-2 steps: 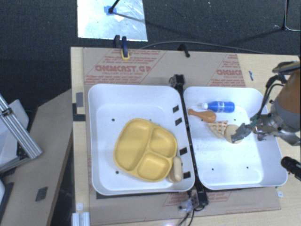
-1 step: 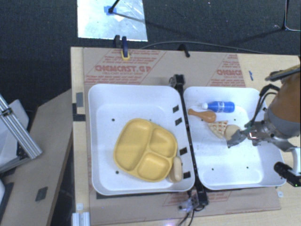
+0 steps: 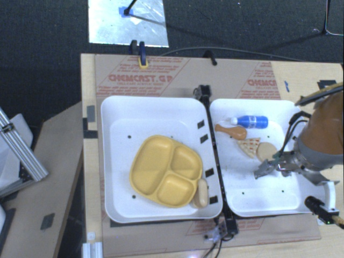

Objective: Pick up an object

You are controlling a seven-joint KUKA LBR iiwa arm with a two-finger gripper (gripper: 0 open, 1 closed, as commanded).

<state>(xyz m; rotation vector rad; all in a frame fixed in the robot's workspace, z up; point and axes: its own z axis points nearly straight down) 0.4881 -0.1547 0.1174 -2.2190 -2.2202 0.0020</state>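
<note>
The left bin (image 3: 115, 117) holds a yellow divided tray (image 3: 166, 171) with a small tan bread roll (image 3: 201, 193) at its edge. The right bin (image 3: 236, 203) holds a blue bottle (image 3: 250, 122), a drumstick (image 3: 231, 130), a waffle piece (image 3: 250, 145) and a beige disc (image 3: 266, 151). The gripper (image 3: 264, 170) hovers just below that disc; its finger state cannot be told

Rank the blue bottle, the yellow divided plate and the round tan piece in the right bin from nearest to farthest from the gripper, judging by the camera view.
1. round tan piece, just above the gripper, right bin.
2. blue bottle, at the right bin's far side.
3. yellow divided plate, left bin.
</note>
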